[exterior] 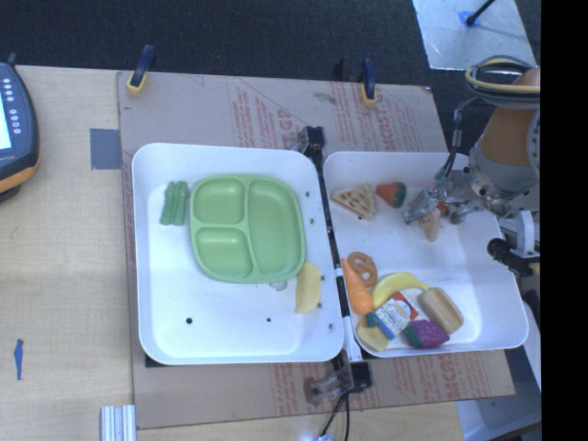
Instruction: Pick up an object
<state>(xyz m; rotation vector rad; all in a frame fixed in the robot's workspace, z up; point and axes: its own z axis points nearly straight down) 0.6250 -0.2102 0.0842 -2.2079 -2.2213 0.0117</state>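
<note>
Gripper (429, 211) low in right bin (496, 301), near far edge, beside strawberry (392, 193). Finger state: can't tell. Strawberry likely light, hard plastic, slick, rounded; best pinched across widest middle. Waffle wedge (356, 200) close alongside.

Hand (430, 211) over right bin (496, 292), toys below.

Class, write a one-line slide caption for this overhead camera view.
Gripper lowered into the right bin of toy food, beside the green divided plate in the left bin.
</note>
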